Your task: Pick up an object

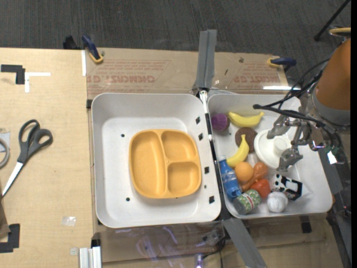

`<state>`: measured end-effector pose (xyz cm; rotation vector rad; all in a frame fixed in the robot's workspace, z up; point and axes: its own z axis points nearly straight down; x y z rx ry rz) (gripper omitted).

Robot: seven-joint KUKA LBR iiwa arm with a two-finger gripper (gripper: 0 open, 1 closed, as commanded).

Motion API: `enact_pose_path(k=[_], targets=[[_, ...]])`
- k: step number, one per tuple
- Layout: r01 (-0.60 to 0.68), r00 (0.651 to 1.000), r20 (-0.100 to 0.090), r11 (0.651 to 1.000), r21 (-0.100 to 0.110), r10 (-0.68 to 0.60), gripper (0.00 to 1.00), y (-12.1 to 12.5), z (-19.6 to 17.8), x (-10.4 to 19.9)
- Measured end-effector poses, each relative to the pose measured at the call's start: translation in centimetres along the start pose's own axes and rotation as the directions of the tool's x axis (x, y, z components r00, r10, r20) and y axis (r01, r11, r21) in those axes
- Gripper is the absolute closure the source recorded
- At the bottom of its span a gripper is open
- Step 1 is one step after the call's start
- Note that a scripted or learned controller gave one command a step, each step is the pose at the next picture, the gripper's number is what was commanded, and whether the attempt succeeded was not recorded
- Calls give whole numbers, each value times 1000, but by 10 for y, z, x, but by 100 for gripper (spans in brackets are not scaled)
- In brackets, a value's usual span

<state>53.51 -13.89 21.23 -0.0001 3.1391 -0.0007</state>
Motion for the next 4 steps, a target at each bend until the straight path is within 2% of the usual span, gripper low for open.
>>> enact_pose_path(k=[1,2,3,4], targets=[[-61,998,10,998,1,61,0,6,115,-43],[-93,996,10,996,1,93,0,28,116,-39],[-248,969,15,969,-1,248,0,41,115,-8],[-254,967,19,967,-1,254,0,45,114,0]])
